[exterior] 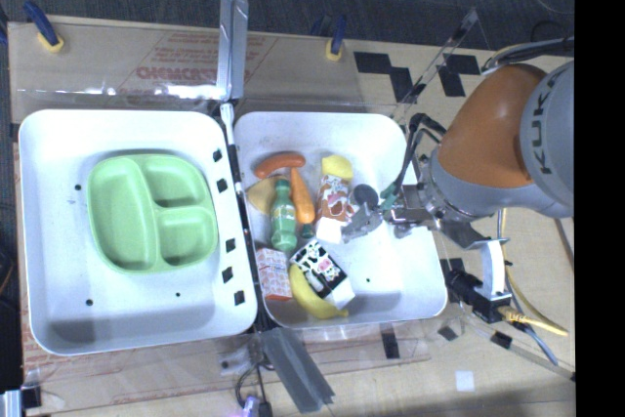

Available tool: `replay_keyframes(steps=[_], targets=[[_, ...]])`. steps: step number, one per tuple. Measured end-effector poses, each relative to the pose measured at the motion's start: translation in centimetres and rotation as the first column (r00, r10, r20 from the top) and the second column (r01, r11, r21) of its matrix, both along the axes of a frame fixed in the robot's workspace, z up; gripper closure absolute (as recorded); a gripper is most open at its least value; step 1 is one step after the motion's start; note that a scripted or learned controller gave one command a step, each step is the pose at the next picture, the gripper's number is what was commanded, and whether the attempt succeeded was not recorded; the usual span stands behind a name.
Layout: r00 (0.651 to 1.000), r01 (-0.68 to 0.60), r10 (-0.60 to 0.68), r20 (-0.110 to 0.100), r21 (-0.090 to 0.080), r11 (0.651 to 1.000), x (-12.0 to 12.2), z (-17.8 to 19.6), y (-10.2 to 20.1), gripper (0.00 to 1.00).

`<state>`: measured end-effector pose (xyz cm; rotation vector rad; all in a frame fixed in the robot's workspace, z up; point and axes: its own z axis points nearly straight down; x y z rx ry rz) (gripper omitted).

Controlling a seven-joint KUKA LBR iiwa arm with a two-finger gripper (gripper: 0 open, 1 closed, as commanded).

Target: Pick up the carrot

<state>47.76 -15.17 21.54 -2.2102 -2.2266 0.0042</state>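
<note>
While the carrot (302,197) lies beside a green bottle (283,217) in the right bin (391,127), the pincer (359,218) hovers nearby to its right, its grip impossible to tell.

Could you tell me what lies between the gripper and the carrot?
In the camera view, a red-and-white snack packet sits between the gripper and the carrot.

Tray (151,210) in left bin (39,239); carrot (302,198) in right bin (410,288).

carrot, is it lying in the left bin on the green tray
No, the carrot lies in the right bin beside the green bottle.
</note>
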Motion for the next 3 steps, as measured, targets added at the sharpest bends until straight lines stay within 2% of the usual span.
replay_keyframes(steps=[1, 2, 3], targets=[[1.000, 0.000, 0.000, 0.000, 0.000, 1.000, 0.0, 0.0, 0.0, 0.00], [0.970, -0.242, 0.242, 0.026, -0.011, 0.970, 7.8, -10.4, 3.4, 0.00], [0.998, 0.059, -0.058, 0.031, -0.007, 0.998, 13.5, -10.8, 5.1, 0.00]])
